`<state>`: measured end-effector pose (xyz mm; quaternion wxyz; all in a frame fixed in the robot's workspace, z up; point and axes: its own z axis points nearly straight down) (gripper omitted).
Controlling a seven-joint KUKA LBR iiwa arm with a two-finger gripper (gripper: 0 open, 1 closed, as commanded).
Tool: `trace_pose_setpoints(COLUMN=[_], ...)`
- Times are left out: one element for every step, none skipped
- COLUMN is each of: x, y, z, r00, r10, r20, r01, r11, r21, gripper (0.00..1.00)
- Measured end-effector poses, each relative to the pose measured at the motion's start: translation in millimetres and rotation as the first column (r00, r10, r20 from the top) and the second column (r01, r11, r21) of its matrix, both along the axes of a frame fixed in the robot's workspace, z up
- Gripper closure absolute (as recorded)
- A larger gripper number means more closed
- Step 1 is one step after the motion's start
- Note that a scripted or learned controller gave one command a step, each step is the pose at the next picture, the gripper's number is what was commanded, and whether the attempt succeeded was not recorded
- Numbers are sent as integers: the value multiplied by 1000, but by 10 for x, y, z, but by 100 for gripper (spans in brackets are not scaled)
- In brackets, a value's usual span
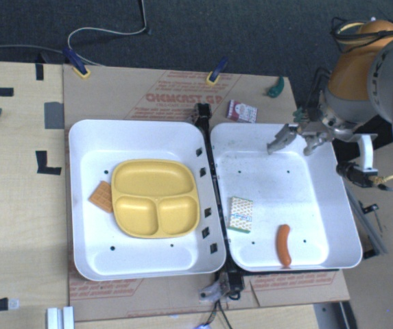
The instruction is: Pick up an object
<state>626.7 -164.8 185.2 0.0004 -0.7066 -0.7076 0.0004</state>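
Two shallow white plastic bins lie side by side. The left bin (86,184) holds a yellow three-compartment plastic tray (156,197). The right bin (319,190) holds a small patterned flat packet (241,214) at 7 o'clock and an orange sausage-shaped toy (284,245) at 5 o'clock. The grey two-finger gripper (295,142) hangs at the bin's 12 o'clock rim, fingers spread wide, gripping nothing.

Orange sausage (284,245) lying flat, right bin's near corner (347,256)
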Motion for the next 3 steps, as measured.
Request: trace_pose_setpoints(x=[-425,-886,-1073], y=[-319,-50,341], z=[-986,-984,-985], r00=[1000,1000,1000], r10=[-1,-1,-1], r20=[3,6,8], r01=[1,1,1], r11=[1000,1000,1000], r21=[-1,-3,-4], gripper=[0,0,0])
